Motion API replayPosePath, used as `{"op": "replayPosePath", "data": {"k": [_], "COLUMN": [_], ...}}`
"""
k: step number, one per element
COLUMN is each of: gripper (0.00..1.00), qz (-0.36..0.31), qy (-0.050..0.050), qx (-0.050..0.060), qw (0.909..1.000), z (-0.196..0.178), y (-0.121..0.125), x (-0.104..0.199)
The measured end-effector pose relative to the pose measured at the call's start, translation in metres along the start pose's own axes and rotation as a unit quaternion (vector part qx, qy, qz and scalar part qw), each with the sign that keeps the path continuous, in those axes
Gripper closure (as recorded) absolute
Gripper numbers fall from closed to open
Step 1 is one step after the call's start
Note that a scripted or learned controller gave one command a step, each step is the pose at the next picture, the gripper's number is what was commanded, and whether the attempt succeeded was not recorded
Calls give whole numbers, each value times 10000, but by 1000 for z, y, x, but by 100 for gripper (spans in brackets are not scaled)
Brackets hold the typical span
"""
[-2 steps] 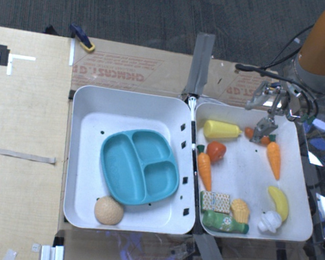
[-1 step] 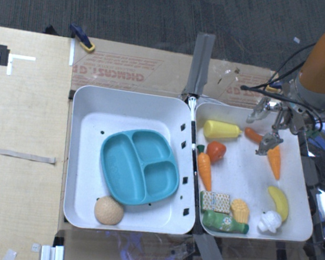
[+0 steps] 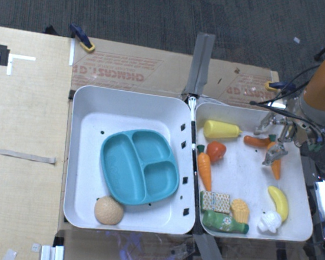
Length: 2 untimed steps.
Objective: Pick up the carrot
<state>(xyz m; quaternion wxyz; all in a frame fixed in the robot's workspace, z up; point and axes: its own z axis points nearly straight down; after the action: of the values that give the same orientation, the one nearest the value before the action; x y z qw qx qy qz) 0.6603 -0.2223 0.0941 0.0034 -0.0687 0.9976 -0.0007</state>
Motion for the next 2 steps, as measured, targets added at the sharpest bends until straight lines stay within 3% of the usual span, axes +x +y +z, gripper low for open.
{"op": "replayPosePath", "data": {"k": [1,2], "gripper": [0,100], "qz": [503,485], "qy": [7,-29], "qx": [-3,10], "qw": [9987,9988], "z": [0,-12], "y": [8,8], "x": [28,25]}}
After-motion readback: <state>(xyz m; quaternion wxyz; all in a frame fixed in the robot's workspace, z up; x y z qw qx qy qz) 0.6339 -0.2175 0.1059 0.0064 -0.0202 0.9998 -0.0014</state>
